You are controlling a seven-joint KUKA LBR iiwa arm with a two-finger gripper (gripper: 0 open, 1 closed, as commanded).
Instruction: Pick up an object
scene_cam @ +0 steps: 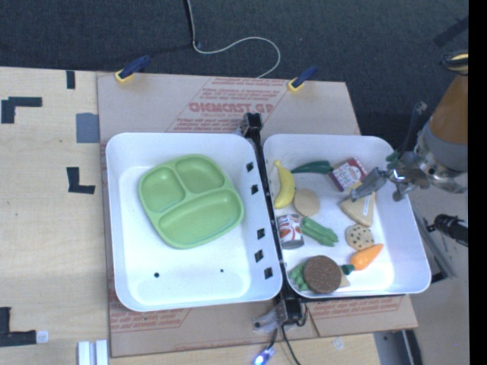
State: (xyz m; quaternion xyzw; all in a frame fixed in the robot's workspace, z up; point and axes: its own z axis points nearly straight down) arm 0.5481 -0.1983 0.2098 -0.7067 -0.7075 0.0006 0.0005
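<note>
Two white bins sit side by side on the surface (pixel 46 204), on a cardboard sheet (pixel 228 105). The left bin (pixel 129 280) holds a green divided plate (pixel 192 200), lying flat toward its 11 o'clock area. The right bin (pixel 403 272) holds the toy food. A banana (pixel 284 185) lies along the 9 o'clock wall, with a green pepper (pixel 312 167) at 12 o'clock and a red-and-white packet (pixel 347 175) just beside it at 1 o'clock. A tan round piece (pixel 307 202) sits near centre, touching the banana's lower end. Below it lie a small can (pixel 290 231), on its side at 8 o'clock, and a green pod (pixel 319 233) just beside the can. A burger (pixel 322 274) sits at 6 o'clock, a carrot (pixel 366 257) at 5 o'clock, and a spotted cracker (pixel 358 237) just above the carrot. A pale wedge (pixel 359 210) lies at 3 o'clock. The arm (pixel 449 128) enters from 3 o'clock; the end effector (pixel 367 188) hangs over the upper end of the wedge, near the packet. Cannot tell whether it is apart or together, nor whether it touches the wedge. A black cable (pixel 190 21) runs off at 12 o'clock.
</note>
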